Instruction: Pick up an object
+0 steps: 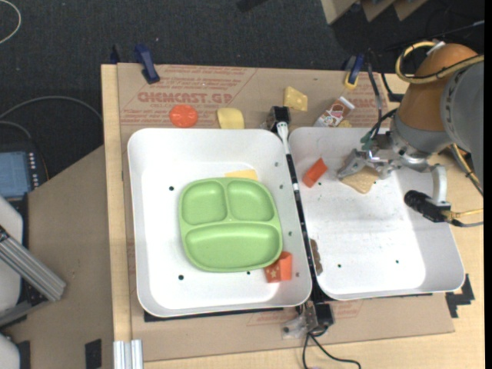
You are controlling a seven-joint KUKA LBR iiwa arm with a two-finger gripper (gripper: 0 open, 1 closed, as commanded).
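A: Dark carpet is surrounding the bench point(154, 91), and two white bins are sitting side by side on its cardboard top. What is lying where?

B: Filling most of the left bin point(146, 206), a green divided plate point(229, 224) is leaving room for a pale yellow piece point(241, 174) at its far edge and an orange block point(280, 267) near the bin's near right corner. An orange wedge point(314, 172) is lying in the right bin point(400, 267), close to the far left corner.

A: And the arm?

B: The gripper point(367, 161) is hanging low over the right bin's far edge, directly above a tan, toast-like piece point(358, 182). That piece is looking like the target, since the tool is sitting right over it.

A: Are the fingers closing on it?

B: I cannot tell whether they are wide or narrow; the metal parts are blurring together from this slant, and the tan piece is seeming to rest on the bin floor, not between them.

A: Anything outside the bins?

B: Along the bench's far edge, an orange round point(184, 115), a yellow piece point(230, 118), a cheese-like wedge point(295, 98) and a small carton point(334, 113) are lying loose, probably spilled out of reach.
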